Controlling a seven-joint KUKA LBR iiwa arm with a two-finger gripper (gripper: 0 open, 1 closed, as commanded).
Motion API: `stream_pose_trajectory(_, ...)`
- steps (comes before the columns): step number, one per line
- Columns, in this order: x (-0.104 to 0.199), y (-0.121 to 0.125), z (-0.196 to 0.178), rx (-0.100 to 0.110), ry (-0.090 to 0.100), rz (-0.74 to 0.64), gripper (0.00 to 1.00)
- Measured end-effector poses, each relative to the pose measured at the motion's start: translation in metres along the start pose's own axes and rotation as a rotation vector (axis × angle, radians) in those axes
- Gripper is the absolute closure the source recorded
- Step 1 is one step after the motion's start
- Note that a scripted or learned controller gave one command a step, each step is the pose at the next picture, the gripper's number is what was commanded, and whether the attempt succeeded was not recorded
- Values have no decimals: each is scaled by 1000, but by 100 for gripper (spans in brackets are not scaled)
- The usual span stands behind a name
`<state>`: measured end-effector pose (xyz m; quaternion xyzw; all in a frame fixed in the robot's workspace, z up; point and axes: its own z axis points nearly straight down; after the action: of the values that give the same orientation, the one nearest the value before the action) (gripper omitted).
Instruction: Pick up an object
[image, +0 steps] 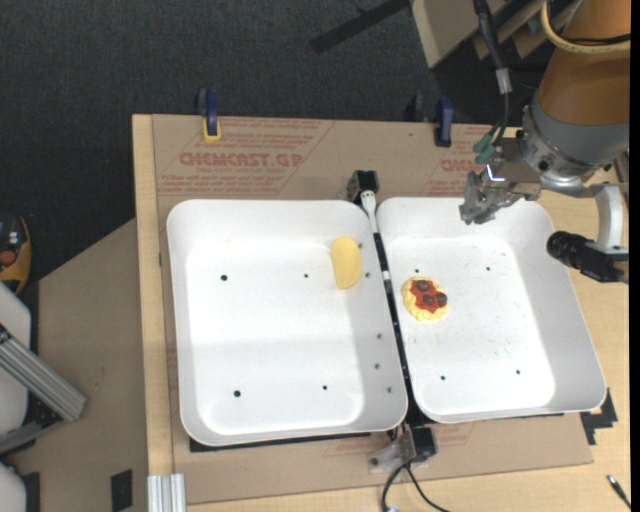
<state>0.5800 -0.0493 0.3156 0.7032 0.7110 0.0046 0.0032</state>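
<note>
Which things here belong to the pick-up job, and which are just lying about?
Job: gripper; yellow oval piece in the left bin; pizza-like toy in the right bin.
Lying about: blue clamps; cardboard sheet; cable.

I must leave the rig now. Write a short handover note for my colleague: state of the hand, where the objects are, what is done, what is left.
Hand: above the far edge of the right bin, nothing visible between its fingers; whether they are open or shut cannot be told.
Objects: a yellow oval piece lies in the left bin, near its right wall. A small pizza-like toy with red spots lies in the right bin, close to its left wall.
Done: no object has been picked up.
Left: choose one object, descend, grasp, lift. The pizza-like toy seems nearer to the hand.
</note>
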Motion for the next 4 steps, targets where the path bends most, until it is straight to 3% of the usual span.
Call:
stream_pose_trajectory(1,71,-37,67,20,1,4,100)
stream_pose_trajectory(2,187,-37,-105,-10,7,-4,100)
stream_pose_trajectory(3,262,-35,58,27,-5,3,100)
stream_pose_trajectory(4,276,-97,51,18,-2,7,100)
